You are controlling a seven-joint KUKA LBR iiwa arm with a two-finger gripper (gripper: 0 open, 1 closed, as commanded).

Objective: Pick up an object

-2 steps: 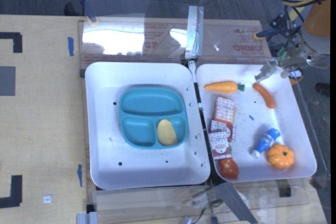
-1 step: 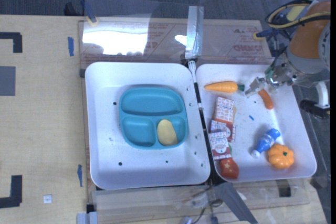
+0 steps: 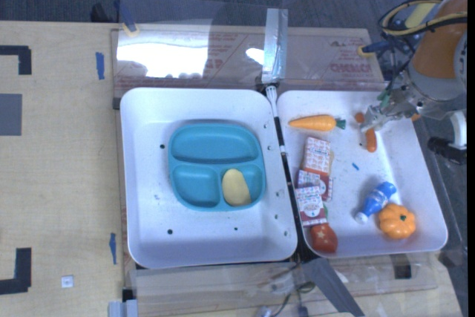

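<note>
My gripper [image 3: 377, 115] hangs over the far right corner of the right bin [image 3: 415, 159], below the arm's orange band [image 3: 438, 56]. A small orange piece [image 3: 371, 142] lies directly under it; I cannot tell whether they touch. To the gripper's left lies a carrot [image 3: 312, 123]. Nearer the front are two red-and-white cartons [image 3: 317, 157] [image 3: 310, 203], a blue bottle [image 3: 375, 201], an orange pumpkin [image 3: 395, 221] and a red tomato [image 3: 323, 237].
The left bin [image 3: 141, 159] holds a blue divided tray [image 3: 211, 152] with a yellow lemon-like fruit [image 3: 236, 188] in its front right compartment. A clear panel [image 3: 193, 48] and a metal post [image 3: 274, 48] stand behind the bins. Cables [image 3: 408, 11] loop above the arm.
</note>
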